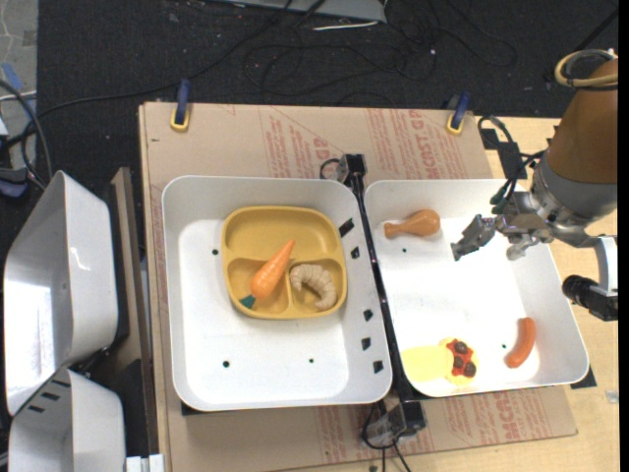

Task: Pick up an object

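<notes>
My gripper (470,237) hangs over the upper middle of the right bin (432,298), pointing left, with nothing seen between its fingers. A brown chicken drumstick (414,225) lies just left of it near the bin's far edge. A yellow slice with dark and red toppings (442,360) rests at the bin's near edge, and an orange sausage (521,342) lies at the near right. In the left bin (197,293) sits a yellow divided plate (242,229) holding a carrot (272,269) and a pale shrimp (314,284).
Black clips run along the divider (369,264) between the two bins. White containers (54,283) stand off the bench to the left. Cables trail over the dark floor behind the board.
</notes>
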Controlling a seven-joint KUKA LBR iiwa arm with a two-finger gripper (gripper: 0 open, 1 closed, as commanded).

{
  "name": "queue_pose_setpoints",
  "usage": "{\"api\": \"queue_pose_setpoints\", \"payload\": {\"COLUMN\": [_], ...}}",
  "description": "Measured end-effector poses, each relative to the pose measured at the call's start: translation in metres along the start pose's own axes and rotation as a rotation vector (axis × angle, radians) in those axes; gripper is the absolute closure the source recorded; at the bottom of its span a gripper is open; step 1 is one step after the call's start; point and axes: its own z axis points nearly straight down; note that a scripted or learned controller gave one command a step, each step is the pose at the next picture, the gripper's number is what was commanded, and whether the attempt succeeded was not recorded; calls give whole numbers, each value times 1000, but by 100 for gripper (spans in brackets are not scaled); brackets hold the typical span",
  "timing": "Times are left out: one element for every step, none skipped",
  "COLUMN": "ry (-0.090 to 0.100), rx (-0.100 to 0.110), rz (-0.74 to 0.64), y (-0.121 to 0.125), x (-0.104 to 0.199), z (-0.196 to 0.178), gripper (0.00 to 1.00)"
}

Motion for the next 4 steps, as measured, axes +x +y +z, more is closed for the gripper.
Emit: {"api": "queue_pose_setpoints", "payload": {"ry": [-2, -1, -1, -1], "rx": [-12, -8, -9, -8], "rz": [-3, 0, -1, 0], "y": [3, -4, 2, 1], "x": [0, -3, 4, 4], "z": [-7, 40, 87, 136], "gripper": [0, 0, 0, 0]}}
